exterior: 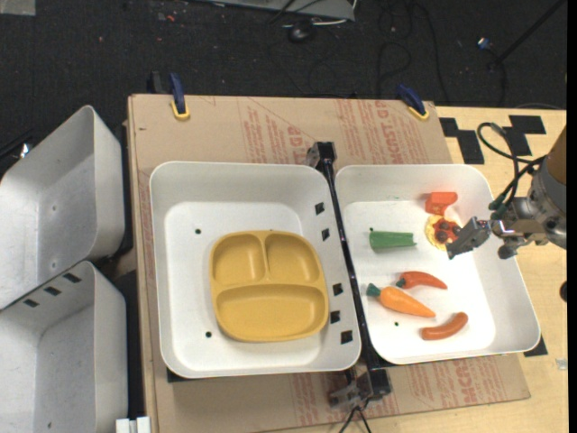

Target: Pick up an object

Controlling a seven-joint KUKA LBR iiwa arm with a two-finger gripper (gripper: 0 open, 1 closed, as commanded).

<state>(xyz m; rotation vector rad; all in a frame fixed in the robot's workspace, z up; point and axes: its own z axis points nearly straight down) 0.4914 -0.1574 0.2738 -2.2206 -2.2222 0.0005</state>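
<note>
The right bin holds several toy foods: a green pepper-like piece, an orange block with a small red and yellow piece just below it, a red chilli, an orange carrot and a red sausage. My gripper reaches in from the right and hangs over the bin's upper right part, right beside the small red and yellow piece. I see nothing between its dark fingers.
The left bin holds a yellow divided plate. A black divider runs between the two bins. Two white bins stand off the bench at the left. Cables lie at the right near the arm.
</note>
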